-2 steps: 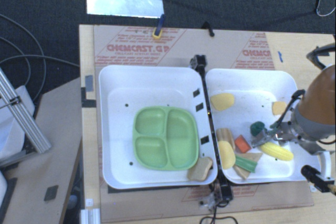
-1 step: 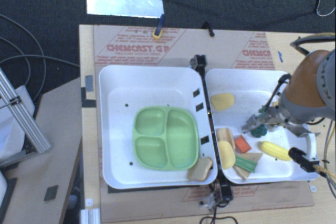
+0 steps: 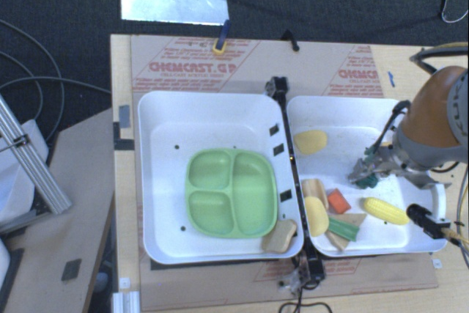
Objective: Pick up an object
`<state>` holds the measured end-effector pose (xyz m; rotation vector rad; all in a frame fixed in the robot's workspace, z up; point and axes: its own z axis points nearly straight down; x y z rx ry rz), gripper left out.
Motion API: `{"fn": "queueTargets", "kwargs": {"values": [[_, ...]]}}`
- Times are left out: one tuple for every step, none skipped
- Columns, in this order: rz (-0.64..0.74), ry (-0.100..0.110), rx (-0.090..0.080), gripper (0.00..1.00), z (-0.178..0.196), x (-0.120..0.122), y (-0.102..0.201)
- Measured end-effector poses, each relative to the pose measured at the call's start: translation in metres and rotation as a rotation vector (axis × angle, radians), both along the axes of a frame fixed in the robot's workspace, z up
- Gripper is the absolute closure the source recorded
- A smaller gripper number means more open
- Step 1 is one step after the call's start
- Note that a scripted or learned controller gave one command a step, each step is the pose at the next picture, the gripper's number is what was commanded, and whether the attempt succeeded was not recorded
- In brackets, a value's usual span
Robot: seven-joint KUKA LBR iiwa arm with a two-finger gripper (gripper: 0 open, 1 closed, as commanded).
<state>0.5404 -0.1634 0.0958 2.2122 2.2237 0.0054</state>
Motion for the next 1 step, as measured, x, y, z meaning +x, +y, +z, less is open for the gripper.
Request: {"fn": "queueTargets", "kwargs": {"values": [[0.008, -0.005, 0.002, 1.00, 0.0942, 0.0327, 0.0881]]}}
